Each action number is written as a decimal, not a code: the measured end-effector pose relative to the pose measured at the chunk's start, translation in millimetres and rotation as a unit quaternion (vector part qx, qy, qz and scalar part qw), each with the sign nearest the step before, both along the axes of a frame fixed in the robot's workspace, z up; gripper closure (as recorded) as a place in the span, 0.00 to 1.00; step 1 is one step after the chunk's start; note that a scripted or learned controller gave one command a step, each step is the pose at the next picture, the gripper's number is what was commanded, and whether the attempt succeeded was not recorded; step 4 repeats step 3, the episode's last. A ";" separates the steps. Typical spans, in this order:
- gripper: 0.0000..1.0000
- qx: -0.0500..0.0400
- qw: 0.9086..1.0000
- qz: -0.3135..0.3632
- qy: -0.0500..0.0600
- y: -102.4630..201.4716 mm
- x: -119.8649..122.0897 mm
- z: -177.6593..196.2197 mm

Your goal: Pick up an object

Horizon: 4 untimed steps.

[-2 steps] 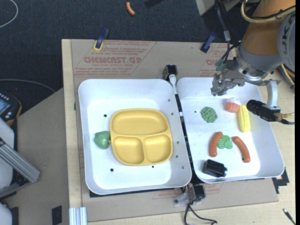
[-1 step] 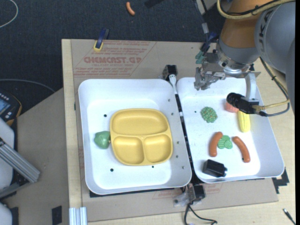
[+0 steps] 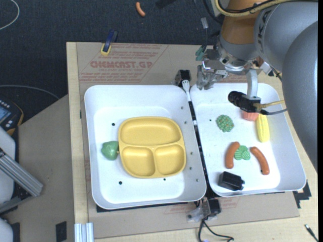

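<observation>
- Bins looked like smooth, glossy white plastic, shallow with rounded corners, sitting side by side on a brown board (image 3: 126, 64).
- Left bin (image 3: 96, 135) carried a yellow divided plate (image 3: 151, 146) with three rounded compartments. A smooth green lump (image 3: 109, 149) sat against the plate's left side.
- Right bin (image 3: 290, 160) had a bumpy green piece (image 3: 224, 123) near its middle. A yellow corn cob (image 3: 262, 128) lay toward the right edge.
- Closer to the near edge were two orange sausages (image 3: 231, 155) with a leafy green bit (image 3: 243, 153) between them, and a boxy black block (image 3: 231, 180) by the near left corner.
- Gripper (image 3: 206, 82) hovered over the right bin's far left corner, well apart from the bumpy green piece and the rest. Honestly couldn't tell how far open it was or if it had anything.
- Arm (image 3: 292, 39) came in from the right, a fat grey tube with the orange band above the wrist, which pointed down.
</observation>
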State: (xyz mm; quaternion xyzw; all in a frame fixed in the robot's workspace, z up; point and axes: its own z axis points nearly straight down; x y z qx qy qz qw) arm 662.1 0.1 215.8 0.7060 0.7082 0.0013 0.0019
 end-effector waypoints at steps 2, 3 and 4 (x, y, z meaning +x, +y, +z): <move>1.00 0.000 1.000 -0.001 0.005 4.1 -14.1 1.7; 1.00 0.000 1.000 -0.001 0.000 -1.4 0.1 1.4; 1.00 0.000 1.000 -0.001 0.000 -1.4 0.1 1.4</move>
